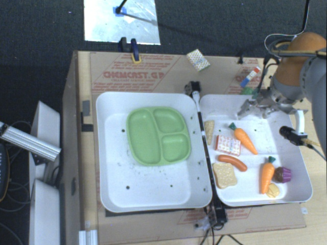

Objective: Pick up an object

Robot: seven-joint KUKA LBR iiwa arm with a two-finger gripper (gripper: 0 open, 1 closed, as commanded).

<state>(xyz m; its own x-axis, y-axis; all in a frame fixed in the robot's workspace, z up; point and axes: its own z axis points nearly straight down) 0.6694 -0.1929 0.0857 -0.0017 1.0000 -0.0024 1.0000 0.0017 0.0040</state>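
Orange carrots [244, 140], two; one green plate [158, 136]; one sausage [232, 162]

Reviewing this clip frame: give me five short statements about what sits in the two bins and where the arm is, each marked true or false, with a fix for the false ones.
1. The green plate lies in the left bin. True.
2. Two carrots lie in the right bin. True: one carrot near the middle, the other carrot nearer the front.
3. The sausage rests on the green plate. False: it lies in the right bin, above the bread slice.
4. The gripper is over the left bin. False: it is at the right bin's far edge.
5. The plate holds toy food. False: its compartments show none.
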